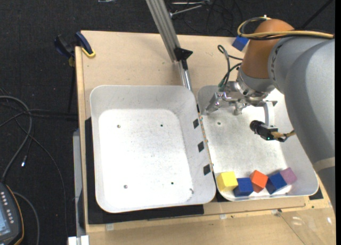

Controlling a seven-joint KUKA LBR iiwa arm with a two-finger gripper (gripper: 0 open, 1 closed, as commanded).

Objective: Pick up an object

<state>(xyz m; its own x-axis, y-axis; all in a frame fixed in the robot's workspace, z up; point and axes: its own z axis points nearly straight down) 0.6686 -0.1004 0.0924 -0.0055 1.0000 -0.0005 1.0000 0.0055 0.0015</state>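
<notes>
Camera view, and the grey arm (298,79) comes in from the right, its orange band (261,47) bright above the wrist. The gripper (226,103) sits low over the far end of the right bin (234,143), close to that bin's back left corner. How wide the pincer stands, I cannot tell from up here; the metal parts bunch together under the wrist, and nothing shows clamped in it.

The blocks are all down at the opposite end, huddled along the near rim of the right bin. From left to right: a yellow block (227,180), a blue block (244,186) just beside it, an orange block (259,179) touching that one, a second blue block (276,182), and a pale purple block (288,175) at the right end. So the cluster lies well apart from the gripper, with bare speckled floor between them.

The left bin (141,148) lies alongside, its right edge meeting the right bin.
</notes>
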